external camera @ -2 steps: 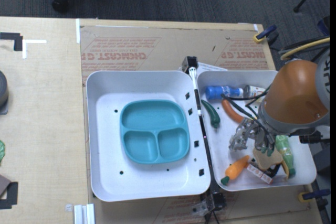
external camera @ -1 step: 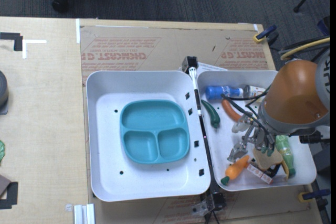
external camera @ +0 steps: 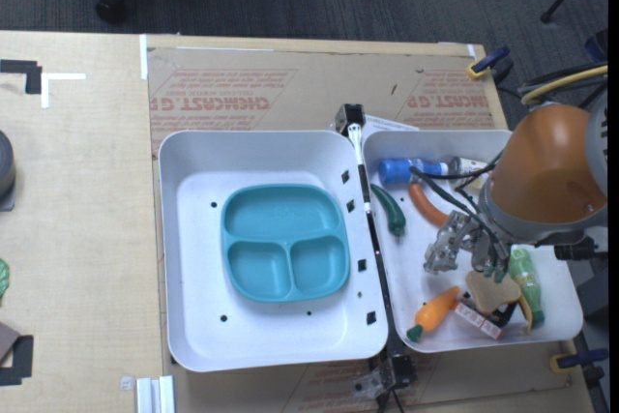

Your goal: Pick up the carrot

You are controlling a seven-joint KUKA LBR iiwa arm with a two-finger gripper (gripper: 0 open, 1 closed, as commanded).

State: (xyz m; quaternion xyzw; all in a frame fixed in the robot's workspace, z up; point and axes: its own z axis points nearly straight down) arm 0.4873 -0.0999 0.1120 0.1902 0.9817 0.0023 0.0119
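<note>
The carrot (external camera: pixel 437 309) is orange with a green top. It lies slanted near the front left corner of the right bin (external camera: pixel 406 290), its green end pointing to the front left. My gripper (external camera: pixel 445 254) hangs over the middle of that bin, just behind the carrot and a little to its right. I see a small gap between the gripper and the carrot. The grey arm with its orange band (external camera: pixel 546 164) reaches in from the right and hides part of the bin's back right.
The right bin also holds a blue bottle (external camera: pixel 397 171), a green pepper (external camera: pixel 392 210), an orange sausage-like piece (external camera: pixel 426 203), a tan cookie (external camera: pixel 488 290), a green item (external camera: pixel 525 271) and a red-white packet (external camera: pixel 479 319). In the left bin (external camera: pixel 184 237) lies a teal divided plate (external camera: pixel 285 242).
</note>
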